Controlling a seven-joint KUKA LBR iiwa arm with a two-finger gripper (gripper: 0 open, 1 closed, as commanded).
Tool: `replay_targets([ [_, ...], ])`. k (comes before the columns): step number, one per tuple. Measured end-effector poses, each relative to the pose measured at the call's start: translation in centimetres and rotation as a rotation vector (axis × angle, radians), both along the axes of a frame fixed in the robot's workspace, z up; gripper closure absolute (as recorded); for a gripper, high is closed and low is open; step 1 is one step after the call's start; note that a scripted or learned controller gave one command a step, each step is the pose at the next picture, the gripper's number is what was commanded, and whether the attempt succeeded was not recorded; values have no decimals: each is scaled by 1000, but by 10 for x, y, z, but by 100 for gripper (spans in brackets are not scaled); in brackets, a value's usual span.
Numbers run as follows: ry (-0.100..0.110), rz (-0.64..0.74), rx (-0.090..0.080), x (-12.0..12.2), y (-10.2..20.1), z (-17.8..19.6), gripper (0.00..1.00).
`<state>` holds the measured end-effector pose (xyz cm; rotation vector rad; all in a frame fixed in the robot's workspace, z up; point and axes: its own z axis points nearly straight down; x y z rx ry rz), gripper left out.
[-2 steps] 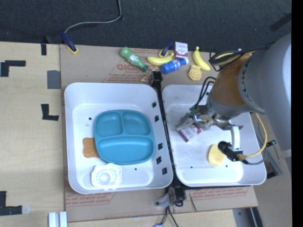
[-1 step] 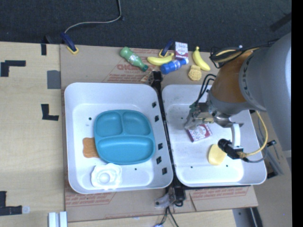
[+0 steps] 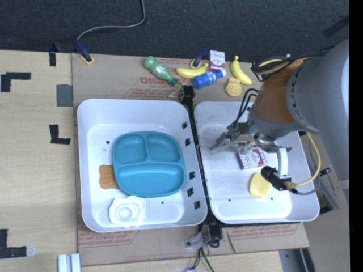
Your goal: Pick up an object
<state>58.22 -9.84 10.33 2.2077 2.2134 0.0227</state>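
My gripper (image 3: pixel 248 152) hangs low over the right bin (image 3: pixel 227 205), and it is open. One grey finger (image 3: pixel 219 145) points out to the left. A red and white packet (image 3: pixel 250 160) lies on the bin floor right under the gripper, between the spread fingers, and nothing is lifted. A yellow lump (image 3: pixel 258 186) rests just in front of the packet, close to a black cable end. The grey arm with its orange band (image 3: pixel 278 95) covers the bin's back right part.
The left bin (image 3: pixel 91 152) holds a blue divided plate (image 3: pixel 149 164), an orange toast piece (image 3: pixel 106 177) and a white fried egg (image 3: pixel 126 211). Behind the bins lie a green bottle (image 3: pixel 160 70), two bananas (image 3: pixel 191 71), a blue item and a small carton.
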Motion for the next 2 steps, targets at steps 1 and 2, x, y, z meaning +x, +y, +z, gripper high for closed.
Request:
replay_targets([
  [1, 7, -2, -4, -57, -15, -9, 0],
  [2, 22, -4, 0, -91, -66, 56, 0],
])
